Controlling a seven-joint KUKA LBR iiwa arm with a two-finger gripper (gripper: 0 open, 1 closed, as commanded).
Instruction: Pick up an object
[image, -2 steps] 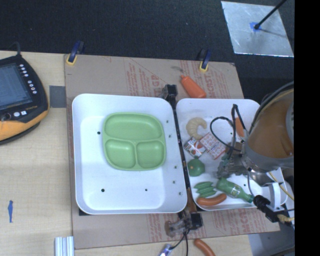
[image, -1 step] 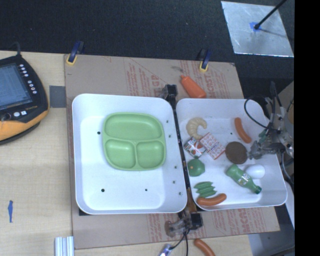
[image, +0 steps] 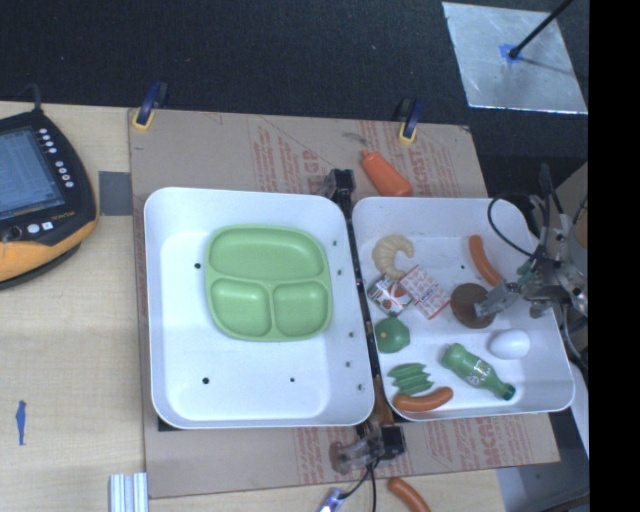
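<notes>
The right white bin (image: 545, 395) holds several toy foods. Among them are a cream croissant (image: 393, 251), a small red-and-white carton (image: 410, 290), an orange sausage (image: 484, 260), a brown round piece (image: 467, 303), a white egg (image: 510, 344) and a green bottle (image: 478, 371). A green pepper (image: 391, 334), a green leafy piece (image: 410, 377) and a hot dog (image: 423, 401) also lie there. My gripper (image: 492, 299) comes in from the right, low in this bin, with its tip against the right side of the brown round piece. The egg lies just below it.
The left white bin (image: 175, 390) holds a green divided plate (image: 268, 282). An orange carrot (image: 385, 174) lies on the cardboard behind the bins, and another sausage (image: 410, 493) lies in front. A teach pendant (image: 35, 195) rests at the far left. Black cables (image: 510, 228) loop over the right bin's far corner.
</notes>
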